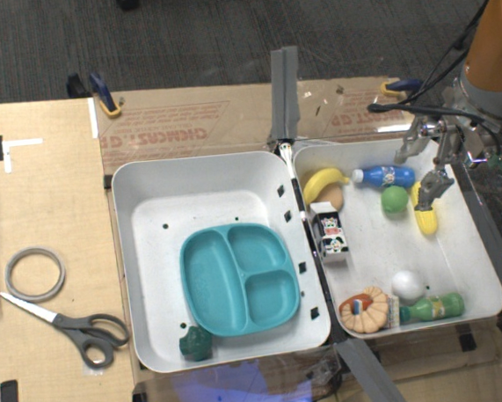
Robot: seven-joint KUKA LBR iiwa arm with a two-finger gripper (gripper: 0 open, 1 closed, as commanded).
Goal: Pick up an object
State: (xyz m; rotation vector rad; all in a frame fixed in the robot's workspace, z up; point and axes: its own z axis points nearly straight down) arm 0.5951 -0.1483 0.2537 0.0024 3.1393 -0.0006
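Divided plate (239, 278) in left bin (141, 250); scissors (73, 326) further left

Orange band (489, 49), black cables (437, 72), metallic fingers (437, 183).

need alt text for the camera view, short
The end effector hangs over the right bin, just above a small yellow object, beside a green ball, blue bottle and banana. The left bin holds a teal divided plate.
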